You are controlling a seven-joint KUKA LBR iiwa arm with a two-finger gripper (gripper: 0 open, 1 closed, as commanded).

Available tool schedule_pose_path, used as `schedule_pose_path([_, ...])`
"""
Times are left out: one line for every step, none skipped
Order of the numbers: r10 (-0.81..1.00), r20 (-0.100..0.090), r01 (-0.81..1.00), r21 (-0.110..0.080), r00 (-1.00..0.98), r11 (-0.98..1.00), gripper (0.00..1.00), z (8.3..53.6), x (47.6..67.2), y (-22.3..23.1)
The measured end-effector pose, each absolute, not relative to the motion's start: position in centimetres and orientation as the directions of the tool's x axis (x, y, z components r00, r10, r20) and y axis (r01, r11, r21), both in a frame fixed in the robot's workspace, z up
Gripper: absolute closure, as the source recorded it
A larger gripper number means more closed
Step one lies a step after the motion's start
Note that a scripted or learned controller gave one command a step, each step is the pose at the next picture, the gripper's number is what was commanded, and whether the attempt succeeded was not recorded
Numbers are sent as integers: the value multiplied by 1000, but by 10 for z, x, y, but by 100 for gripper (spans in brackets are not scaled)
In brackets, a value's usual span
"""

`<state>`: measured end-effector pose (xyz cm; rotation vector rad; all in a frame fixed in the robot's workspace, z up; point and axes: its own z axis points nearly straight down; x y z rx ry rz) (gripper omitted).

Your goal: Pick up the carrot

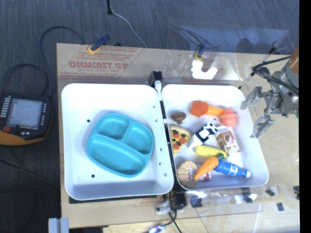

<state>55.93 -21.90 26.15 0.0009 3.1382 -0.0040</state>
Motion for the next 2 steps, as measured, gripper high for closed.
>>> schedule_pose_path([-253,-8,-253,-3,-967,967,0,132,552,-150])
schedule_pose_path([-183,1,-183,-2,-983,983,0,112,640,-157])
